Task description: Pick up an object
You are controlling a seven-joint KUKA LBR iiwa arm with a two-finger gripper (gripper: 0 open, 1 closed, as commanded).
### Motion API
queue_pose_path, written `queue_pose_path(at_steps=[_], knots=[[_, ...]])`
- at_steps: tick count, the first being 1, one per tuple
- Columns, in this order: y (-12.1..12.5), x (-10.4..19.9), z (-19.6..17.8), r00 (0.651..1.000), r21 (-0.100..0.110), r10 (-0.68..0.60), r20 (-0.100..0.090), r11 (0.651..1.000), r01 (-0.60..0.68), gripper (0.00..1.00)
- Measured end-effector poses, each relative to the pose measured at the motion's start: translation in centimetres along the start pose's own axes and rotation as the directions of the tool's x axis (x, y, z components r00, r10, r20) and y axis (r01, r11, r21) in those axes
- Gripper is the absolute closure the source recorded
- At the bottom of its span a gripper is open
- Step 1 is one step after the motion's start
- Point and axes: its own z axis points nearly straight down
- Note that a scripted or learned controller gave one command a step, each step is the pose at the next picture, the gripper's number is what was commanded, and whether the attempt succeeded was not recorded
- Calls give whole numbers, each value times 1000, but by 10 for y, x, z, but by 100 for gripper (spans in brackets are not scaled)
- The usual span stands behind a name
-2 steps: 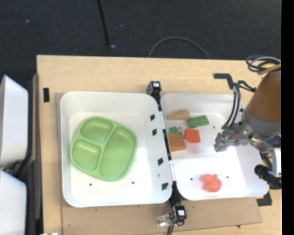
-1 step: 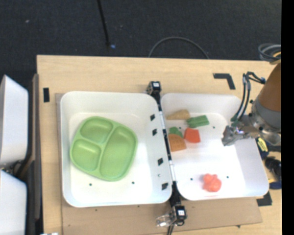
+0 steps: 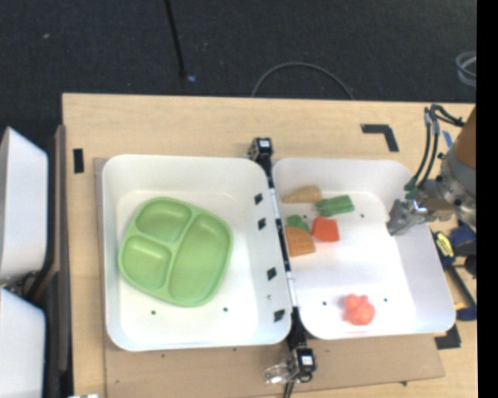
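Observation:
The right bin [image 3: 415,288] holds several small objects. A tan piece [image 3: 301,195], a green block [image 3: 335,206], a red block [image 3: 326,230], an orange piece [image 3: 300,241] and a small green bit [image 3: 296,220] cluster near its left wall. A pink-red lumpy object [image 3: 358,308] lies alone near the front. My gripper [image 3: 401,216] hangs over the bin's right side, well apart from every object, with nothing seen between its fingers.
The left bin [image 3: 116,322] contains a green divided plate [image 3: 176,251]. A clamped divider [image 3: 275,247] runs between the bins. White boxes [image 3: 17,214] stand at the bench's left edge. Cables and blue-yellow fittings [image 3: 452,243] sit by the right rim.

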Motion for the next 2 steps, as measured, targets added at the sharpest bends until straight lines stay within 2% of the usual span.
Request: queue_pose_path(at_steps=[1,2], knots=[[5,47,-4,1000,3,-4,-3,1000,4,100],[-1,90,5,1000,6,-2,-2,1000,2,100]])
